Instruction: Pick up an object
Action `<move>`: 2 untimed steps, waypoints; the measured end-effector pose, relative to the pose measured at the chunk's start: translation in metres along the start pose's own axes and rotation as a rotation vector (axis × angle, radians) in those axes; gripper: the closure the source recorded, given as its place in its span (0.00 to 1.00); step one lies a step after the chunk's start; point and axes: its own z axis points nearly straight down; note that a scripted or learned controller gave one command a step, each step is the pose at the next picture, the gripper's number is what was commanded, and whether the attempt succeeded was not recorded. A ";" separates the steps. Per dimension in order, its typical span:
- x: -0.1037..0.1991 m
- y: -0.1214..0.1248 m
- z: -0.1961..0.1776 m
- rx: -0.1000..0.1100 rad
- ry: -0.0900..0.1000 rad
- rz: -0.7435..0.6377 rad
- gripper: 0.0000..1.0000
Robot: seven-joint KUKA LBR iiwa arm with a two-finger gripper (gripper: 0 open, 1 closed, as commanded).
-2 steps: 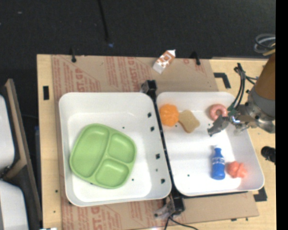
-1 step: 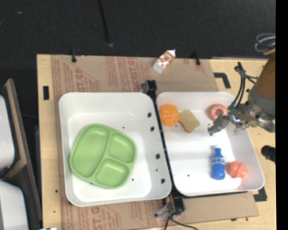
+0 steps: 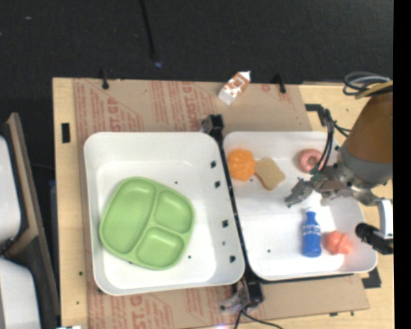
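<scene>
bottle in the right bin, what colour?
Blue with a white cap and a reddish label: the bottle, seen in the camera view.

A small carton (image 3: 234, 86) lies on the cardboard sheet (image 3: 144, 108).

One fixed camera looks down at a slant from above the bench (image 3: 192, 101), taking in both bins (image 3: 96, 184).

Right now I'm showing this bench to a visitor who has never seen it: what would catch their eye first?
Probably the big green divided plate, alone in the left bin. Next, the bright clutter in the right bin: an orange fruit beside a tan block, a pink ring, and a blue bottle beside a pink-orange toy. The gripper hangs above the bottle.
</scene>
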 end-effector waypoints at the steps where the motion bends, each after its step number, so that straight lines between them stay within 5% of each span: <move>1: 0.001 0.005 0.044 -0.002 0.000 0.000 0.00; 2: 0.001 0.005 0.067 -0.004 -0.001 0.000 0.00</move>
